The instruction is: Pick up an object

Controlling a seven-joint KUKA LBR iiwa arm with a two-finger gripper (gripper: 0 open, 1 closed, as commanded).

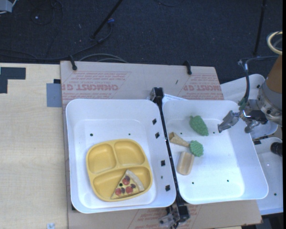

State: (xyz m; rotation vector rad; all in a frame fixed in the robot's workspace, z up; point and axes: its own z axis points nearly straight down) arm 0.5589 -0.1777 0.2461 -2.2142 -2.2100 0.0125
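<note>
In the right bin lie two green broccoli-like pieces: one toward the back, another nearer the middle. A tan wedge and a tan bread-like piece lie beside them near the divider. My gripper hangs over the bin's right side, its fingers spread open with nothing between them. It is to the right of the rear green piece.
The left bin holds a yellow divided plate with a toy pizza slice in its front compartment. A black divider runs between the bins. Cardboard lies under both; a pale wooden bench surface extends to the left.
</note>
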